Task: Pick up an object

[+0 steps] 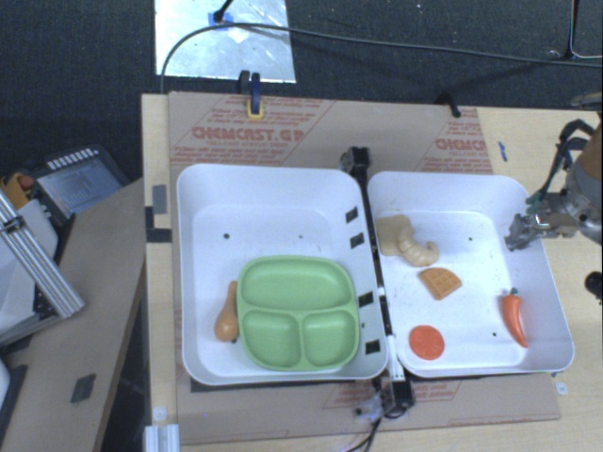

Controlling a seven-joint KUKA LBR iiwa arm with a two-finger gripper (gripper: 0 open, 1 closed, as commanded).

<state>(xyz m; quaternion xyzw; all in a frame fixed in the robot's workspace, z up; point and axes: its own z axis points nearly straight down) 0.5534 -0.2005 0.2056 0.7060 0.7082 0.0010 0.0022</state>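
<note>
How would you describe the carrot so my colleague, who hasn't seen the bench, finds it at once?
Look at the right bin of the two white bins. The carrot lies by its right wall, near the front corner. It is the long orange-red piece with a green top, unlike the flat red disc and tan wedge further left.

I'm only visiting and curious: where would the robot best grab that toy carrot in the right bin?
Probably from straight above, closing across the middle of the carrot. It lies flat and slim, running along the bin's right wall; its tapered tip would slip more easily.
</note>
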